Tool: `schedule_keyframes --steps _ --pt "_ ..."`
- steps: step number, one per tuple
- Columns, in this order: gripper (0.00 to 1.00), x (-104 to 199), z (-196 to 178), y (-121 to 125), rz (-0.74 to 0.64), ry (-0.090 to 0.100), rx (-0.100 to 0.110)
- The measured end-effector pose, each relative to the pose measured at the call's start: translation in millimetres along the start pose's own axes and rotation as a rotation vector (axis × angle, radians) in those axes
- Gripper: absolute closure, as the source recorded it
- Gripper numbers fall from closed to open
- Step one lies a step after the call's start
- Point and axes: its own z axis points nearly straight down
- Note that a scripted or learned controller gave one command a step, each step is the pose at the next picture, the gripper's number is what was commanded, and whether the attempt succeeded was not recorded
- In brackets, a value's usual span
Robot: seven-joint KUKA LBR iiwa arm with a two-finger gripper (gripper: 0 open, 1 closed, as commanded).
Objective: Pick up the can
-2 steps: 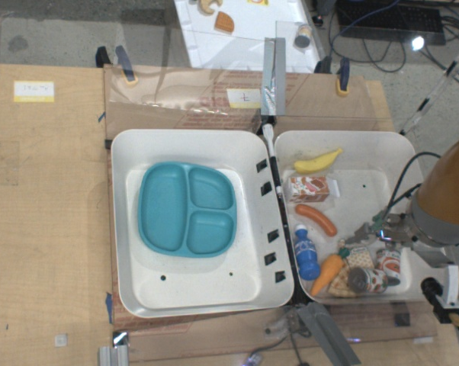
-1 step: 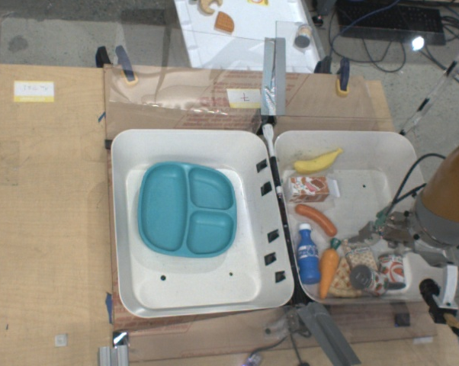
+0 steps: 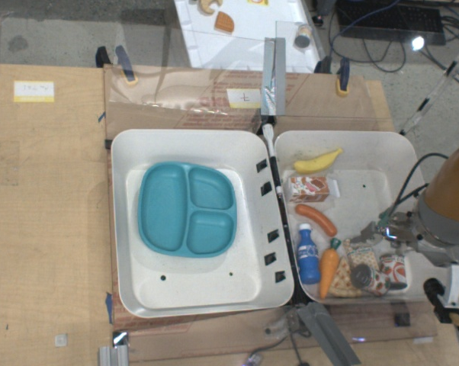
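The can, red and white, lies on its side in the front right corner of the right bin, against a tan speckled packet. My gripper reaches in from the right and hangs over the bin just above and behind the packet, a little to the left of the can. Nothing shows between its tips. The grey arm with its orange band covers the bin's right edge.
The right bin also holds a banana, a red snack packet, a sausage, a blue bottle and a carrot. The left bin holds a teal divided plate. A divider with black clips separates the bins.
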Motion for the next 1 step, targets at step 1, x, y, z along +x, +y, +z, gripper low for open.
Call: schedule_keyframes --steps 1 --pt "0.0 31.2 0.8 -8.4 -0.03 -0.007 -0.001"
